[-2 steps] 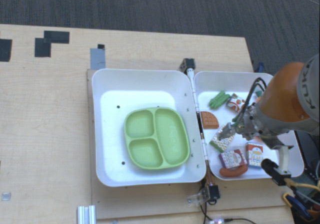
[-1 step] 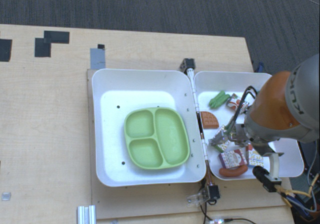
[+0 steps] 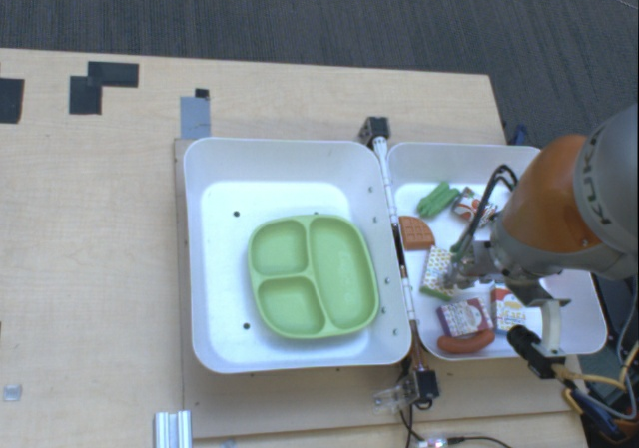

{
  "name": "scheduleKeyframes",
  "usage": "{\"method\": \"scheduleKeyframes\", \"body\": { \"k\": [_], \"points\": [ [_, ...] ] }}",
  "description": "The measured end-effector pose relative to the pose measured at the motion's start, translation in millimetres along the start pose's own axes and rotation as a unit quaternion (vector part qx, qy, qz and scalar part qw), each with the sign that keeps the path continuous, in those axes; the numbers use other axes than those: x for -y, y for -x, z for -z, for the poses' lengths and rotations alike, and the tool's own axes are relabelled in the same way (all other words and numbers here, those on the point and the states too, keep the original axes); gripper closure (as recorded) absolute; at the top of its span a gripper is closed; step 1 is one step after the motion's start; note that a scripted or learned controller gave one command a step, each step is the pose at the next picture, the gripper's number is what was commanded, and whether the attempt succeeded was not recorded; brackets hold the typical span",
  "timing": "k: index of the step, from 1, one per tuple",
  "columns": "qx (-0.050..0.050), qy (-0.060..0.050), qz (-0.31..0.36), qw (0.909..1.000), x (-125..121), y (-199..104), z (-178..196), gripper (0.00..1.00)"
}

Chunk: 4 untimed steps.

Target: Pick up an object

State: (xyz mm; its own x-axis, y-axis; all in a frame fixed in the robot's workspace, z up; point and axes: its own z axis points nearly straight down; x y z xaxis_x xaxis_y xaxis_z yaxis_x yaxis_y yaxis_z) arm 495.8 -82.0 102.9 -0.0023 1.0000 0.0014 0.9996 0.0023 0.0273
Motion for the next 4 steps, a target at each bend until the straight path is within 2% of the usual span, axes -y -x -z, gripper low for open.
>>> {"method": "scheduleKeyframes", "body": {
  "k": [1,2,3,4],
  "points": [
    [0.000,0.000,0.000,1.0000,0,0,0,0.00],
    [-0.001,0.001,0.001,1.0000,-2,-2,10,1.00],
    [-0.001,0.001,0.001,1.0000,-1,-2,10,0.00],
    [-0.002,0.003,0.002,1.0000,-3,-2,21,1.00]
  ]
}}
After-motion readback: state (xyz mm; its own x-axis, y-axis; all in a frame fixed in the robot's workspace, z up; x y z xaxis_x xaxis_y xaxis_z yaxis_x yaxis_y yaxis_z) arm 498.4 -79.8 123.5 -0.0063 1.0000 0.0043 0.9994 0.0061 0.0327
